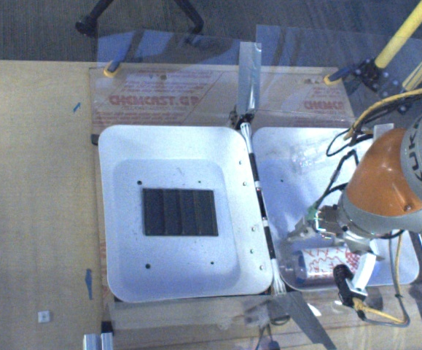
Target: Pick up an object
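Red-and-white can (318, 262), lying in the right bin (283, 159) beneath the gripper (334, 250), should be straddled squarely; grip state cannot be told.

The 2 bins look like smooth white plastic. The left bin (116, 195) has a soft shine and a dark ribbed panel (180, 212) set in its floor. The right bin (276, 166) shines more. The bench (28, 195) looks like pale matt wood. A can (316, 263) in the right bin looks like shiny metal with red print. The arm's orange band (385, 181) looks glossy and smooth.
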`<state>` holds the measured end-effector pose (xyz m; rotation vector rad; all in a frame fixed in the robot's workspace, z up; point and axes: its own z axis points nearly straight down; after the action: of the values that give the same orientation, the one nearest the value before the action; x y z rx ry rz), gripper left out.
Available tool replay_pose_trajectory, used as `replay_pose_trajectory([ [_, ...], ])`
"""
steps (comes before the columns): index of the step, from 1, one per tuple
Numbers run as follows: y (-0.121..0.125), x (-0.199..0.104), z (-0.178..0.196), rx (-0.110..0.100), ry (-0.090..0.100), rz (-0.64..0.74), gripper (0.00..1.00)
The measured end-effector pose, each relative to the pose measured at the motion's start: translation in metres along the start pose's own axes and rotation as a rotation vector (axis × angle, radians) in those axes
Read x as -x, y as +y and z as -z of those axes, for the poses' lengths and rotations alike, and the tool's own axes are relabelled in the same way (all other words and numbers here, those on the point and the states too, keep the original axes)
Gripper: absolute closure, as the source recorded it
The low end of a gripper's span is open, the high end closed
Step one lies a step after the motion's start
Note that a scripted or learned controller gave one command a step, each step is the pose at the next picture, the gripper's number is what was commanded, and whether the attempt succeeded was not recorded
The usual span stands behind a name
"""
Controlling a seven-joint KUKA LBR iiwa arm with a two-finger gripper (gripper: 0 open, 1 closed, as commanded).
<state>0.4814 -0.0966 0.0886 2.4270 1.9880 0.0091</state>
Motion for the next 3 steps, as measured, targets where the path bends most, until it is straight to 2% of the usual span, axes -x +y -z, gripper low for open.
replay_pose_trajectory([
  [1, 0.036, -0.061, 0.095, -0.006, 0.0, 0.369, 0.0],
  [2, 0.034, -0.013, 0.117, -0.004, -0.003, 0.262, 0.0],
  [3, 0.009, 0.032, 0.046, -0.008, -0.001, 0.302, 0.0],
])
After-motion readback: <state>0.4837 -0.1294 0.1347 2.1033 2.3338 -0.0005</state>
